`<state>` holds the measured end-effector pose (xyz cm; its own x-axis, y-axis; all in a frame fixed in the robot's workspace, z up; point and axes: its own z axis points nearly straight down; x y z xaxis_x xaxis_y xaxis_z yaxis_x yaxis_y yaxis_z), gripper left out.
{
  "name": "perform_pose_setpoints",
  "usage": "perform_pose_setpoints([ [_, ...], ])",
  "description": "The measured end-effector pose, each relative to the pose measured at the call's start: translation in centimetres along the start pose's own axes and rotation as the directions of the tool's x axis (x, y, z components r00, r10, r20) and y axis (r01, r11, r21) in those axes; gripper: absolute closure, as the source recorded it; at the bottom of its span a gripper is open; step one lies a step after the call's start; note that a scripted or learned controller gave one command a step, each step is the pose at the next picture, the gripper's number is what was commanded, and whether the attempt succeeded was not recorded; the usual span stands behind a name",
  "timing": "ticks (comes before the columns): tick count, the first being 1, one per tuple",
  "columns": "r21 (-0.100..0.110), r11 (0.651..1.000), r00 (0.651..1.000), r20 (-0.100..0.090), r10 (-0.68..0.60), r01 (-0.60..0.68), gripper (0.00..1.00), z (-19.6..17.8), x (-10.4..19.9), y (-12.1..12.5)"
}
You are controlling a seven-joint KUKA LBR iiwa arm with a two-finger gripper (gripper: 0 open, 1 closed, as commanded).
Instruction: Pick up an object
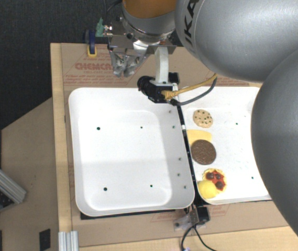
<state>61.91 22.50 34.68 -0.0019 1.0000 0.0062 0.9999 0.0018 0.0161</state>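
We cannot tell the gripper's [123, 67] jaw state; below-right of it lie a cookie [202, 118] and brown disc [203, 151].

2 white bins: left bin [86, 140], right bin [240, 140]. 1 choc-chip cookie [202, 118]. 1 dark brown round cookie [203, 151]. 1 pale yellow piece [195, 136], partly under brown cookie. 1 yellow item w/ red topping [212, 182]. All 4 in right bin, by left wall. 1 arm [253, 30], 1 gripper [123, 67].
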Motion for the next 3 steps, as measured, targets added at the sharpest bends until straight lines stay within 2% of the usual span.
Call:
perform_pose_setpoints([
  [1, 0.009, 1.000, 1.000, 0.003, 0.000, 0.000, 1.00, -4.3, 0.0, -1.0],
  [3, 0.007, 1.000, 1.000, 0.005, -0.002, 0.002, 1.00, -6.1, 0.2, -1.0],
])
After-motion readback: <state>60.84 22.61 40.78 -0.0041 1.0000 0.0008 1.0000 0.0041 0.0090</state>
